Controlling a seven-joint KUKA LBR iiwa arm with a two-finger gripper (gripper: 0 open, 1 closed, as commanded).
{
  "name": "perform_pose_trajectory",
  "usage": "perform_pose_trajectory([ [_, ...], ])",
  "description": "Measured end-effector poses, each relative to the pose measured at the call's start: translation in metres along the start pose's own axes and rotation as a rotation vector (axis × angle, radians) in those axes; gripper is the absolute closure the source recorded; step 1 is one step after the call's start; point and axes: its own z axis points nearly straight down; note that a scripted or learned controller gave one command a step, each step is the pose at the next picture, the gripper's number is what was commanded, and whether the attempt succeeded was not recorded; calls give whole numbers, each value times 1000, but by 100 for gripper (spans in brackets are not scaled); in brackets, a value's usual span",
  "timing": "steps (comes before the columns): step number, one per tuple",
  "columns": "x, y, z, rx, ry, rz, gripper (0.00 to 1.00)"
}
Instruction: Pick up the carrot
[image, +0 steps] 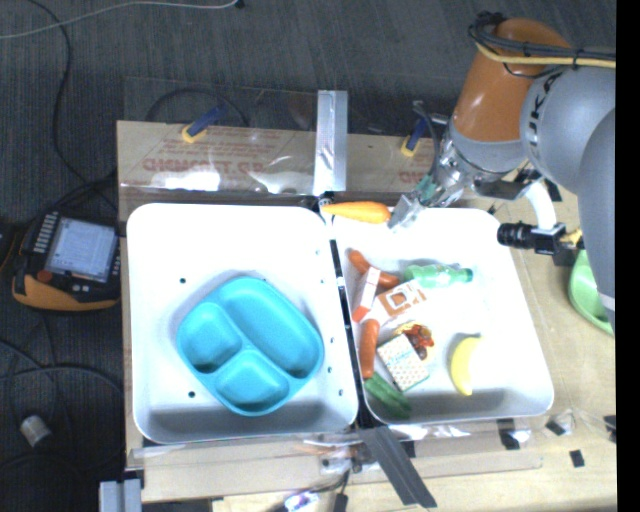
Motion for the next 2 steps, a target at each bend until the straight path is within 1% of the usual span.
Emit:
perform_pose_trajectory([
  [2, 1, 2, -13, 2, 5, -2, 100],
])
